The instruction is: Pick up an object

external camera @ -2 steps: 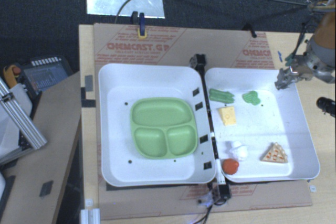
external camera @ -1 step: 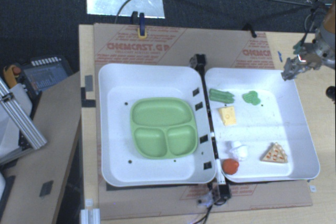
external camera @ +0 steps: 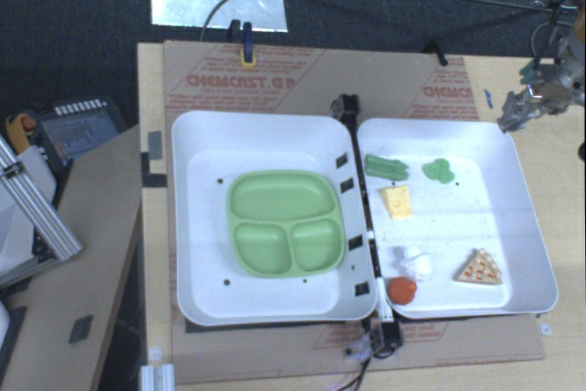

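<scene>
Gripper (external camera: 520,108): above far right corner of right white bin (external camera: 531,224), outside rim; grasp state cannot be told.
Right bin contents: green bean-pod toy (external camera: 386,167), small green leafy piece (external camera: 439,169), yellow cheese block (external camera: 397,201), white lump (external camera: 416,262), red tomato (external camera: 401,290), pizza slice (external camera: 479,269); all apart from gripper.
Left white bin (external camera: 201,197): pale green three-compartment plastic tray (external camera: 284,222).

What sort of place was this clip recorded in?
Most likely a robotics lab bench set up for pick trials: two white bins side by side, toy food such as a pizza slice and a cheese block, and a handheld control pendant at the left.
</scene>
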Controlling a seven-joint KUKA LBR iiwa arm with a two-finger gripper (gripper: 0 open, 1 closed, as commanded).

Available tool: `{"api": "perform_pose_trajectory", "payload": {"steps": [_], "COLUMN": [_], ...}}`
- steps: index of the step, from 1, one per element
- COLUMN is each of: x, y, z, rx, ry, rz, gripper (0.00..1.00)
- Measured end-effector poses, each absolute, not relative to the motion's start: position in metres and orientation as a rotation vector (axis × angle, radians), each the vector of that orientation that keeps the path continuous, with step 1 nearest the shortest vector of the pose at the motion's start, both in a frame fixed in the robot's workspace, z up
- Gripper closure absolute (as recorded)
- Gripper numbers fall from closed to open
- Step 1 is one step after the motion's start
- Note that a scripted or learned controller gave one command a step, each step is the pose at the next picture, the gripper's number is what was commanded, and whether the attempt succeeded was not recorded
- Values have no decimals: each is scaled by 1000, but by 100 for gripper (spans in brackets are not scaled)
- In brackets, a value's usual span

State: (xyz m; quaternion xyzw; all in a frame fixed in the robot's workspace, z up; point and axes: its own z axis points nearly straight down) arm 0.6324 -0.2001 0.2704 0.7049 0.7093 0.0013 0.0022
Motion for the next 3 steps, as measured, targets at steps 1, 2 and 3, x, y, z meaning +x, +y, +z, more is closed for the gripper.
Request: {"api": "perform_pose_trajectory", "payload": {"steps": [1, 2, 3], "x": [625, 625, 617], "y": [-147, -90, -36], "z": [276, 275, 277], "rx": [2211, 2210, 2211], "ry": [2231, 2232, 2232], "rz": [4, 4, 3], "gripper": [100, 100, 100]}}
